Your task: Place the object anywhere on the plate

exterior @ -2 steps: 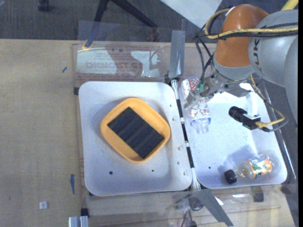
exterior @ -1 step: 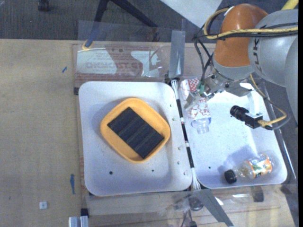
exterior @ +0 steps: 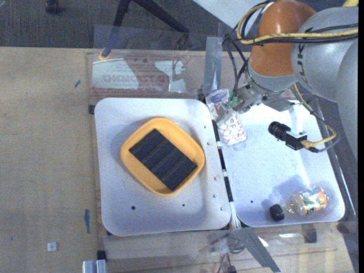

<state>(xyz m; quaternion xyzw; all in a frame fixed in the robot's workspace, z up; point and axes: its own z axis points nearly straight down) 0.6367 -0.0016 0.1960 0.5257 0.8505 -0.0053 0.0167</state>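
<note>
Hovering at the right bin's (exterior: 318, 152) eleven o'clock corner, the hand (exterior: 234, 104) seems to grip one clear, red-lettered bottle (exterior: 230, 124) beside the dividing edge. One yellow plate (exterior: 132, 169), black-centred, sits mid left bin (exterior: 114, 209). Another bottle (exterior: 301, 202) lies at five o'clock.

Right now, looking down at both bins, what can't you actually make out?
- End effector: the wrist above hides its fingertips, so its grip on the clear cup is uncertain.
- Cup's red print: blurred, unreadable.
- Bottle label in the right bin: too small to read.
- Dark slab on the yellow plate: no detail to identify it.
- Arm: cut off by the right edge.
</note>
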